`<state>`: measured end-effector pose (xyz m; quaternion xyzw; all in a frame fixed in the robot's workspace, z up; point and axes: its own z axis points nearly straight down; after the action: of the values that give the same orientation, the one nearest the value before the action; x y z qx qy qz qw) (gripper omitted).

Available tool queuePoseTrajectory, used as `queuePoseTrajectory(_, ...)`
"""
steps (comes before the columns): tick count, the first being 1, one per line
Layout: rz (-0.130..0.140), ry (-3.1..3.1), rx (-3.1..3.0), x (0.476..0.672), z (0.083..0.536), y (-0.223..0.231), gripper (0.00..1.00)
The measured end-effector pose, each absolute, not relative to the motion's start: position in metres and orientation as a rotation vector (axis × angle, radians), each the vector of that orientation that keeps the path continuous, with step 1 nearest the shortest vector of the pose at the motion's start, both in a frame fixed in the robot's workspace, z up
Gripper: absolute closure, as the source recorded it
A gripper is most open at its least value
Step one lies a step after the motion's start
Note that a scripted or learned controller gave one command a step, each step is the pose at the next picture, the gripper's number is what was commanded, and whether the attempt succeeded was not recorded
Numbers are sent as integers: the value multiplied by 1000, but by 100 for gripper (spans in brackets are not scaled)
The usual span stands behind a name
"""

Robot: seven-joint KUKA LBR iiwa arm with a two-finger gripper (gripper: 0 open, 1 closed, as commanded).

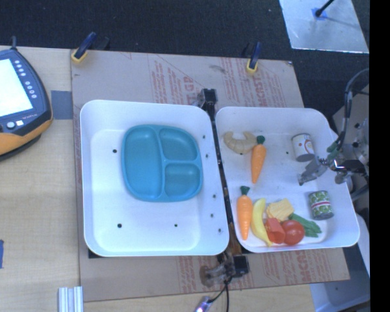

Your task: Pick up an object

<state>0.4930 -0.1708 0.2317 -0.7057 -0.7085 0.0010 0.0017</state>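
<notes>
Bare right bin [279, 125] floor beside end effector [310, 174]

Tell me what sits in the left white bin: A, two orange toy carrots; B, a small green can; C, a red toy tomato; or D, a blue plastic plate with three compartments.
D: the blue plastic divided plate lies alone in the left white bin, while the carrots, tomato and can are all in the right white bin.
</notes>
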Motion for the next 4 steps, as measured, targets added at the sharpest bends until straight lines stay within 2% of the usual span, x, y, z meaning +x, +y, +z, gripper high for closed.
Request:
queuePoseTrajectory(1, 5, -2222, -2207, 501, 94, -171, 0)
queuePoseTrajectory(2, 4, -2228, -2211, 534, 92, -121, 0)
queuePoseTrajectory(3, 3, -2225, -2214, 561, 92, -123, 0)
queuePoseTrajectory(4, 2, -2223, -2216, 601, 92, -124, 0)
